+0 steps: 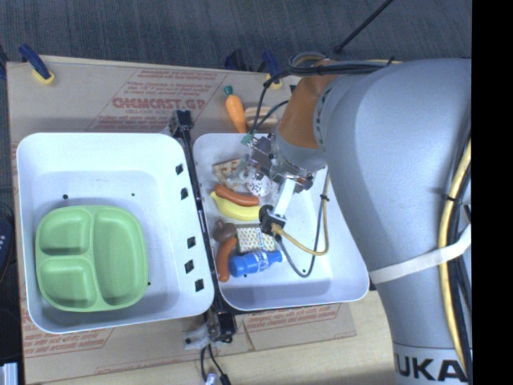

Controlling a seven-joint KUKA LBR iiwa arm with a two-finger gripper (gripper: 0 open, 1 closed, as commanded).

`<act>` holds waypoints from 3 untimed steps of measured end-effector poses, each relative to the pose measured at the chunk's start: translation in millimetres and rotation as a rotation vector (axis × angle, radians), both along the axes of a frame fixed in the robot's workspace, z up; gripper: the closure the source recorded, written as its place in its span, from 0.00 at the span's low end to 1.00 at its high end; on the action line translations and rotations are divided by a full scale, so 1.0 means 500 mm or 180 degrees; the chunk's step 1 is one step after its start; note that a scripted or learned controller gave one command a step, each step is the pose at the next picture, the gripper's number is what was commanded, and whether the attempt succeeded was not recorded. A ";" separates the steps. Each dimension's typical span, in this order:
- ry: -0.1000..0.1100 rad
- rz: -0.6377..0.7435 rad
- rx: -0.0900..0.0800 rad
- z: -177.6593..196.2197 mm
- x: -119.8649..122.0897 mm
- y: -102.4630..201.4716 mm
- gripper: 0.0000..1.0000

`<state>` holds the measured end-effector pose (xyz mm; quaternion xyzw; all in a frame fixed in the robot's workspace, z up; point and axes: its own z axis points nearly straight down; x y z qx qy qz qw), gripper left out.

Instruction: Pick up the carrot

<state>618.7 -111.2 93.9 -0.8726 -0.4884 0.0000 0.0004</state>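
Observation:
The carrot (pixel 235 112) is orange with a small green tip. It lies on the cardboard just beyond the far rim of the right bin (pixel 345 247), outside the bin. My gripper (pixel 258 160) hangs low over the far left part of the right bin, above a pile of toy food and a short way in front of the carrot. The grey arm and its orange band (pixel 298 123) cover the bin's far right corner. Nothing shows held in the gripper.
In the right bin lie a banana (pixel 237 209), a red sausage (pixel 237 194), a blue bottle (pixel 256 262), an orange stick-shaped toy (pixel 225 258) and a checkered piece (pixel 255 237). The left bin (pixel 48 155) holds a green divided plate (pixel 90 257). A yellow cable (pixel 309 247) loops across the right bin.

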 end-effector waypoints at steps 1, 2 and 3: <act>0.0007 -0.0368 0.0004 0.197 0.066 0.097 0.00; 0.0029 -0.0343 0.0007 0.216 0.064 0.098 1.00; 0.0013 -0.0985 -0.0002 0.300 0.044 0.152 1.00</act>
